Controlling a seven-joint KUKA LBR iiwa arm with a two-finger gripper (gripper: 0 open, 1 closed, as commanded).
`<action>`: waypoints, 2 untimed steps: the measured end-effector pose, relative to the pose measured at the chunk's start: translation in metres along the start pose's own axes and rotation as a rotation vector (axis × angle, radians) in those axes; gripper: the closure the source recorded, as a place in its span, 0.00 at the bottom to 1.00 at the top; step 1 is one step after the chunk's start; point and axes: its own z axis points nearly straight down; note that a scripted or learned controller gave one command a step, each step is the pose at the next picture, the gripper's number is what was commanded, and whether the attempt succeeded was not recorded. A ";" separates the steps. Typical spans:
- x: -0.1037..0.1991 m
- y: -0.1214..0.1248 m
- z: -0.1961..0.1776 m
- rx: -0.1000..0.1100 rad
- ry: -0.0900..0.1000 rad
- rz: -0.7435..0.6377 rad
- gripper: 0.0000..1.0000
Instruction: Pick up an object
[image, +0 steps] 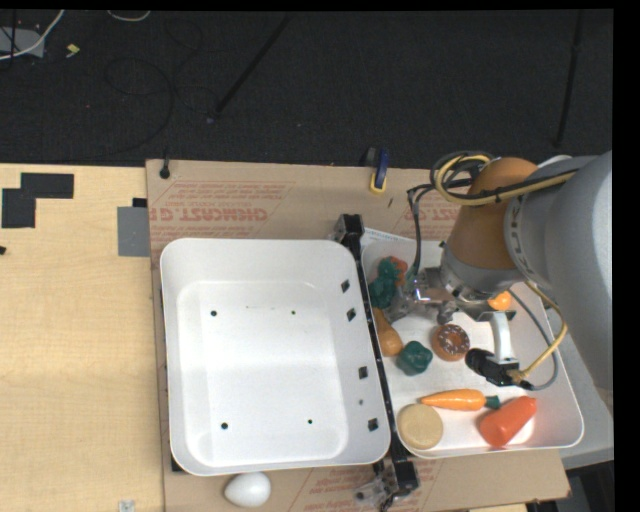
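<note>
The arm (540, 230) reaches into the right bin (560, 420) and its gripper (425, 292) is low near the bin's far left corner, close to the wall it shares with the left bin (180, 300). How the gripper is set, spread or pressed together, I cannot tell from this view, because the wrist covers it and the metal parts are small and blurred.

The objects that could be picked all lie in the right bin. A dark green piece (383, 288) is just beside the gripper, at the left wall. A brown elongated piece (387, 338) lies along this same wall, and a small green lump (416, 357) is near it. A chocolate doughnut (451, 341) is in the middle. Along the near edge lie a carrot (455, 401), a pale round biscuit (420, 426) and a red-orange strawberry-like piece (506, 420).

I judge that the step in hand is the descent on the dark green piece. To do it well, the gripper should come straight down with the piece between both sides, and keep clear of the wall, which leaves little room there. It should close only when it is low enough, then lift slowly. The risk is that the neighbouring brown piece is pushed or that the green one slips out sideways.
</note>
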 end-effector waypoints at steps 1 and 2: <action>0.001 0.004 0.001 0.007 0.000 -0.002 0.00; 0.004 0.035 0.003 0.015 0.005 -0.005 0.00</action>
